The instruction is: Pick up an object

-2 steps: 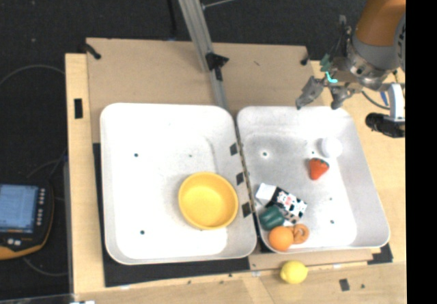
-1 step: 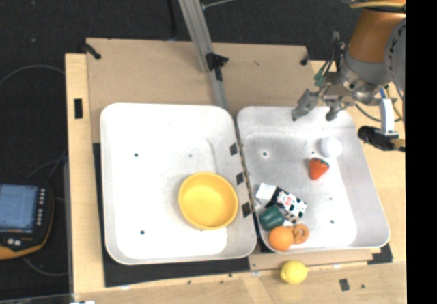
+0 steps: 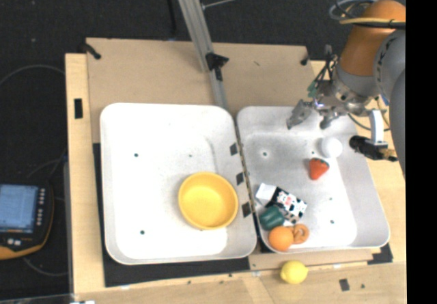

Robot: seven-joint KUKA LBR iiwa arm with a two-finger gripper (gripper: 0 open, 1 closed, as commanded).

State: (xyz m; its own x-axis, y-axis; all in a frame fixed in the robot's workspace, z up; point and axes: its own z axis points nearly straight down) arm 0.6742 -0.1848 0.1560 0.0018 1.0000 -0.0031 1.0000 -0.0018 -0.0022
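Seen from above, two shallow white bins sit side by side on a tan bench. The left bin (image 3: 136, 159) holds a yellow bowl (image 3: 207, 200) near its lower right corner. The right bin (image 3: 355, 193) holds a white ball (image 3: 331, 147) with a red strawberry (image 3: 318, 169) just below it, and a cluster at the lower left: a small white block (image 3: 265, 194), a black-and-white cow-print box (image 3: 291, 205), a dark green object (image 3: 271, 216), an orange (image 3: 280, 238) and a smaller orange piece (image 3: 300, 232). A lemon (image 3: 293, 272) lies on the bench outside the bin, below it. The grey-and-orange arm (image 3: 362, 50) reaches in from the right; its gripper (image 3: 315, 113) hovers over the right bin's upper edge, fingers spread apart with nothing between them, above the white ball.
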